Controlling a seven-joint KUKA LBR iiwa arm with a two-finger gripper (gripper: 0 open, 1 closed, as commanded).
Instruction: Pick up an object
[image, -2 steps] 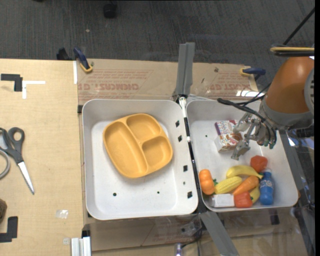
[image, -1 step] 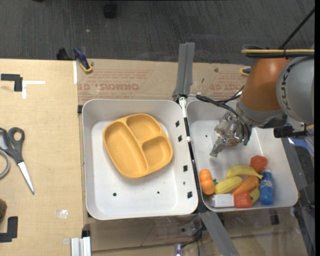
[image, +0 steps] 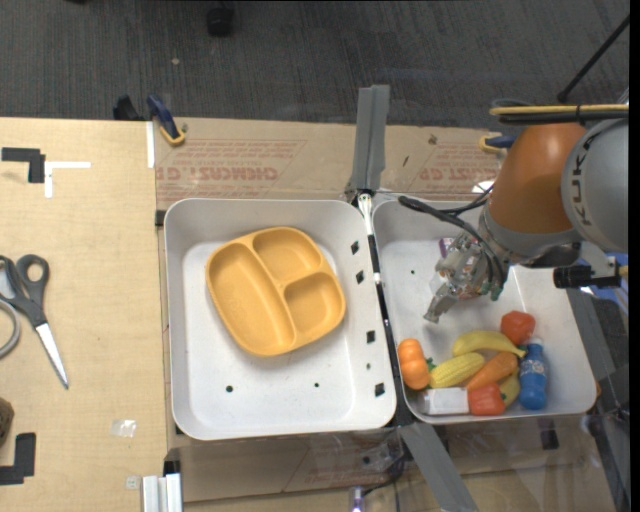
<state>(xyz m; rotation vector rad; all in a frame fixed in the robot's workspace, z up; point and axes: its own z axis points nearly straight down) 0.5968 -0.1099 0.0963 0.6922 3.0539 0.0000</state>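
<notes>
My gripper (image: 440, 306) hangs over the middle of the right bin (image: 400, 262), its fingers pointing down and left, open, with nothing between them. Just below and right of it lies a heap of toy food along the bin's front: an orange fruit (image: 412, 363), a yellow corn cob (image: 455, 371), a banana (image: 484, 344), a red tomato (image: 517, 326), a carrot (image: 490, 369), a blue bottle (image: 533, 376), a red piece (image: 486, 401) and a white box (image: 446, 401).
The left bin (image: 190, 330) holds a yellow divided plate (image: 276, 290). Scissors (image: 38, 315) lie on the bench at far left. A cardboard sheet (image: 250, 165) runs behind the bins. The grey arm with its orange band (image: 535, 185) fills the upper right.
</notes>
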